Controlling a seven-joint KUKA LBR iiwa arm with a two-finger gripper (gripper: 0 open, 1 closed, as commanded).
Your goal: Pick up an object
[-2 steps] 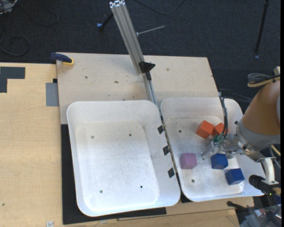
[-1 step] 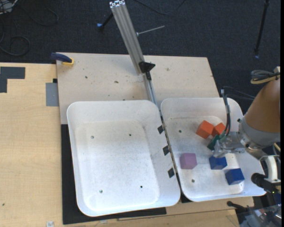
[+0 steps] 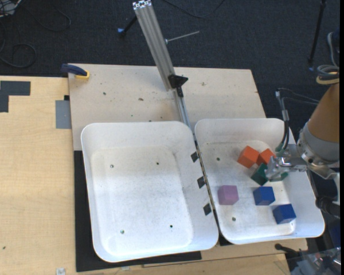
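Note:
The right bin (image 3: pixel 301 225) holds several small blocks. An orange block (image 3: pixel 248 156) lies near its middle, with a second orange block (image 3: pixel 266 155) just to its right. A dark green block (image 3: pixel 258 176) sits right below them. A purple block (image 3: pixel 227 195) lies toward the bin's left side. One blue block (image 3: pixel 264 196) and another blue block (image 3: pixel 284 213) lie nearer the front. My gripper (image 3: pixel 273 169) is low in the bin from the right, against the green block and beside the second orange block. The arm's grey body and orange band (image 3: pixel 327 116) rise at the right edge.
The left bin (image 3: pixel 139 191) stands beside the right one, with a row of black clips (image 3: pixel 199 181) along the shared rim. A slanted aluminium rail (image 3: pixel 157 44) rises behind the bins. A small blue and yellow clamp (image 3: pixel 75 71) lies at the board's far left corner.

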